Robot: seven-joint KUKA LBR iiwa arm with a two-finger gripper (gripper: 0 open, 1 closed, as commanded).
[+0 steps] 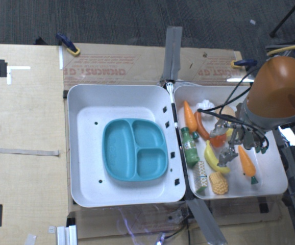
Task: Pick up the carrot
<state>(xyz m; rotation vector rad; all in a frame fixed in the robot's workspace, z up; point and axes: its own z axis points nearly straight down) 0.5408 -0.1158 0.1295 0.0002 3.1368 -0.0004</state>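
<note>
A pale counter point(22, 131) fills the left of the frame, dark floor point(112, 9) above. Right of centre, the hand point(228, 154) hangs over a banana point(211, 158); a carrot point(246, 163) lies beside it. Whether the hand is apart or together is unclear.

Dark grey carpet point(112, 9) covers the floor beyond the bench. The bench top point(25, 111) is pale wood, with brown cardboard point(117, 65) laid behind the bins, lit evenly.

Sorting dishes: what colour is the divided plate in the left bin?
Teal blue, plain, as the camera view shows: the divided plate.
</note>
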